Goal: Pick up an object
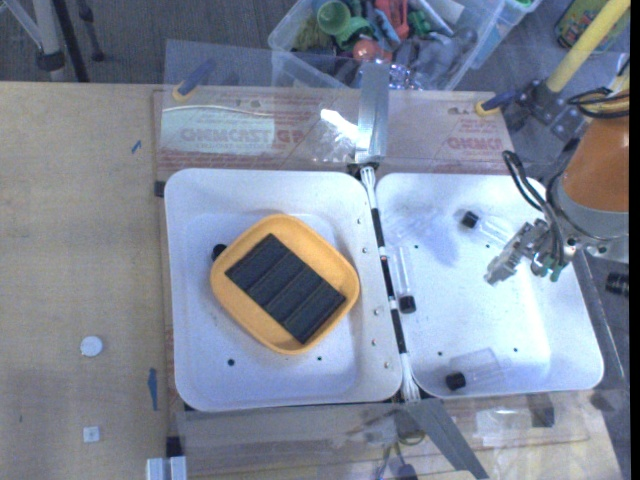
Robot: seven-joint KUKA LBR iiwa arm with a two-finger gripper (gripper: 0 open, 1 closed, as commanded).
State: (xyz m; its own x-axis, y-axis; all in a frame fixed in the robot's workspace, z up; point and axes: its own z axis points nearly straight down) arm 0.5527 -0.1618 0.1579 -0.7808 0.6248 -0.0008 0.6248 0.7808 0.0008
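Note:
A yellow, rounded square pad with dark ribbed panels on top (284,283) lies tilted in the left bin (190,368). A small dark piece (218,252) peeks out at its left corner. In the right bin (570,358) lie small clear tubes with black caps: one at the back (470,220), one at the front (458,379), and one along the divider (404,290). My gripper (522,266) hangs over the right side of the right bin, open, with nothing between its fingers. It is to the right of the back tube and apart from it.
A metal divider (385,288) runs between the two bins. Behind the bins stand a clear sheet with red print (250,133) and a clear tub of colourful toys (400,18). Cables (525,183) trail by the arm's wrist. Wooden benchtop (70,218) stretches to the left.

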